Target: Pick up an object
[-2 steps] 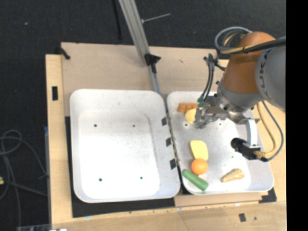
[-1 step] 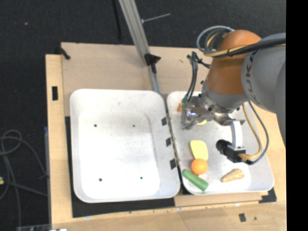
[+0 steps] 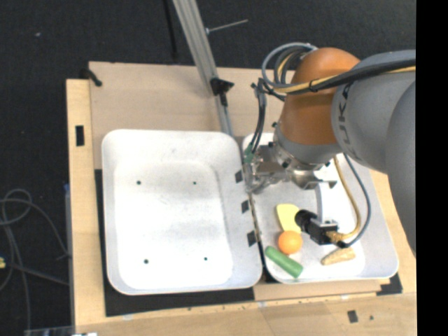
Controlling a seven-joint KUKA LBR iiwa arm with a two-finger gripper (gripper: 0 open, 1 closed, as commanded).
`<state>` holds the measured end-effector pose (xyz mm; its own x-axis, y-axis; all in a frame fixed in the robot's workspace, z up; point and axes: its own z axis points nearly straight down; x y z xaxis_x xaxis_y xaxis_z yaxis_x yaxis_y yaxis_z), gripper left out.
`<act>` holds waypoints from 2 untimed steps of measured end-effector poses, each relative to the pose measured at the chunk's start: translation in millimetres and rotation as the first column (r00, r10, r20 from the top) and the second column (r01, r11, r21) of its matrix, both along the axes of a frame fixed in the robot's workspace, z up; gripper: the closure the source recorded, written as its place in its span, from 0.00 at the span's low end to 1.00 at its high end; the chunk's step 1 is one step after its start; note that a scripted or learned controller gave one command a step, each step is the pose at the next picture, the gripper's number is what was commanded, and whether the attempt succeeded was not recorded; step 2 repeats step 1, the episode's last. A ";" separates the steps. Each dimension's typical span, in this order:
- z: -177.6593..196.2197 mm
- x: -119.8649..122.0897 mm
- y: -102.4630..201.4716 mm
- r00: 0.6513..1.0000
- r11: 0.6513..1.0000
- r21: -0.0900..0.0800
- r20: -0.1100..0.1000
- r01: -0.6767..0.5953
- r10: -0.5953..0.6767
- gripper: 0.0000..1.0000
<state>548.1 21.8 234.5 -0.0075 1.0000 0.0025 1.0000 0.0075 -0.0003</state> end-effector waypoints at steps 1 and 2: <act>12.6 -13.6 51.4 1.000 1.000 0.000 0.004 -0.001 0.001 1.00; 12.6 -13.6 51.4 1.000 1.000 0.000 0.004 -0.001 0.001 1.00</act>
